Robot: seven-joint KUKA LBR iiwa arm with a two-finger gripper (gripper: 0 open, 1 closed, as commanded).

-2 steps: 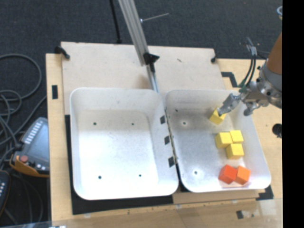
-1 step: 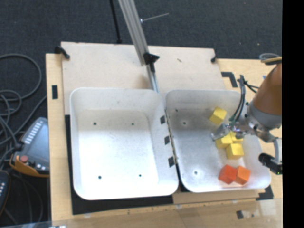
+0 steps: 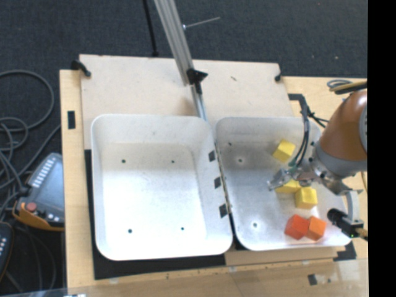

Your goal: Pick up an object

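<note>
Yellow blocks (image 3: 299,192) under hand (image 3: 283,181) in right bin (image 3: 247,142); hand's grip state unclear; orange blocks (image 3: 304,227) nearby.

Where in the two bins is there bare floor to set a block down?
The left bin has bare floor wall to wall. In the right bin, only the left half by the divider is free; yellow blocks, orange blocks and the gripper crowd the right.

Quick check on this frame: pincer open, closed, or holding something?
Pincer: cannot be told; it sits low in the right bin among the yellow blocks, and nothing is visibly held.
</note>
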